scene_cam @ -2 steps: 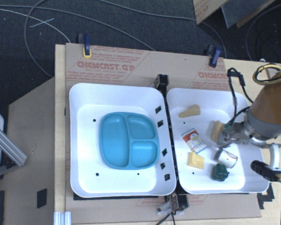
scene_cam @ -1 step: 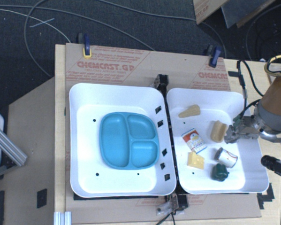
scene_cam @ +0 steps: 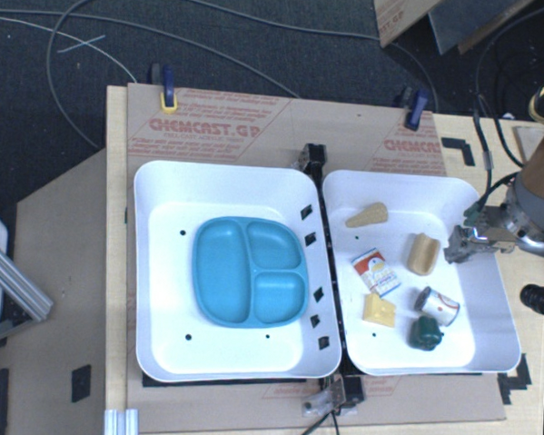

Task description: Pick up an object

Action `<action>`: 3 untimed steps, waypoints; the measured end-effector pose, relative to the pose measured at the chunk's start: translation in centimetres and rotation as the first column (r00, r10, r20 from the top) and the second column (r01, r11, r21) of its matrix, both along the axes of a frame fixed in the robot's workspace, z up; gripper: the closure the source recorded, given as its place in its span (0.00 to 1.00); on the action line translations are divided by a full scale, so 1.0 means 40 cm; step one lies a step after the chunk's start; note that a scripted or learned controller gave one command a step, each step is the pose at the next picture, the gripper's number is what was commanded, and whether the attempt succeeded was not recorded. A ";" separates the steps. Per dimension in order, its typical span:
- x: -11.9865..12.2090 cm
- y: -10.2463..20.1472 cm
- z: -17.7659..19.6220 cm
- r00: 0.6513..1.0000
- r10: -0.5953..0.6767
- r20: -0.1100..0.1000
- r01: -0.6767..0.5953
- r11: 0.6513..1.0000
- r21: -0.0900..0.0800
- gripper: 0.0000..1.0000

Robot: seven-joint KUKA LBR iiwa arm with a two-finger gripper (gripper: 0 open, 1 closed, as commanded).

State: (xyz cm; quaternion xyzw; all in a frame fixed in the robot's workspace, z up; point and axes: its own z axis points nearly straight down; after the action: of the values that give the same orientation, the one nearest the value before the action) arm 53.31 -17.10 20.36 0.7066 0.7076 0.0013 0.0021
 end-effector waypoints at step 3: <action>0.065 0.267 0.153 1.000 0.004 -0.003 -0.004 1.000 0.002 1.00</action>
State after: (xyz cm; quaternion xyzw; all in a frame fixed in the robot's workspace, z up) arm 55.92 -6.41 26.50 0.7051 0.7091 0.0011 0.0004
